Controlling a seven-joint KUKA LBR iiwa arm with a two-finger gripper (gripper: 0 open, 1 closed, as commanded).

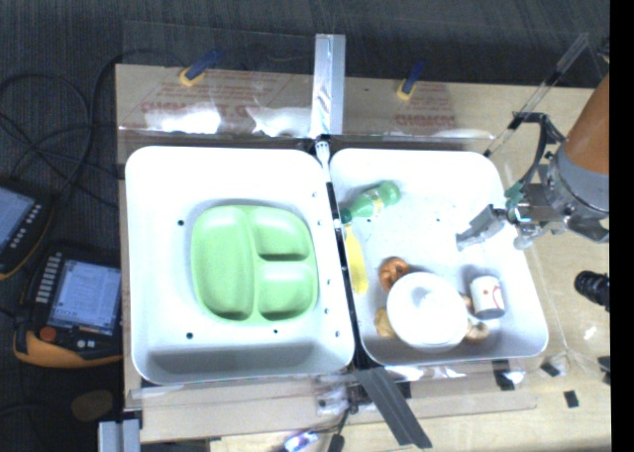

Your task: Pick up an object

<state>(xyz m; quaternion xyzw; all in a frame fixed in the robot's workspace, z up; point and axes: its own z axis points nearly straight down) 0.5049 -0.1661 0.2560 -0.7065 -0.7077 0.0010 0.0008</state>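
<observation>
Down at the near edge of the right bin [515,341] sits the white bowl [426,309], upside down by the look of it, with a small white cup [485,294] touching its right side and a brown pastry-like piece [394,270] just beyond. A green bottle [369,199] lies at the far left corner, a yellow strip [354,260] along the divider. The left bin [158,182] holds a green divided tray [255,262]. The claw [482,226] hangs over bare floor in the right bin, holding nothing; whether it's spread or closed, I cannot tell. Looks like the approach stage: it needs to settle on a target and descend. The cup bears a red mark, unreadable; faint red lettering on the far plastic sheet [297,108] is also illegible.
</observation>
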